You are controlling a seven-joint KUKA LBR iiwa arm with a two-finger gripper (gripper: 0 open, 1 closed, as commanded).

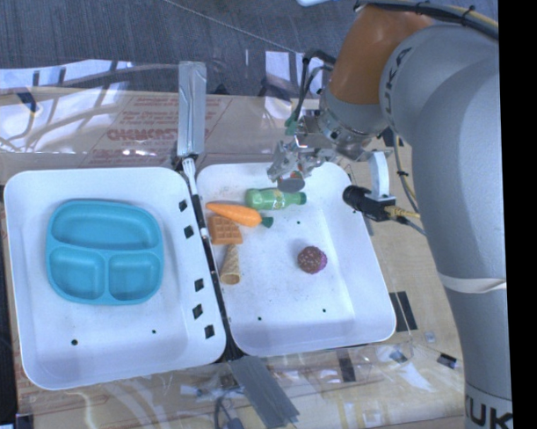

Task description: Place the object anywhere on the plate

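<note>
A blue divided plate (101,251) lies in the left bin (44,340). In the right bin (342,312) lie a green bottle (272,198), an orange carrot (234,214), a waffle piece (225,230), an ice cream cone (230,265) and a dark red round patty (311,260). My gripper (291,167) hangs over the far edge of the right bin, just above and behind the green bottle. Nothing shows between its fingers.
A grey divider strip (192,106) runs back from the seam between the bins. A black cable connector (363,201) juts over the right bin's right rim. The arm's large grey body (451,159) covers the right side.
</note>
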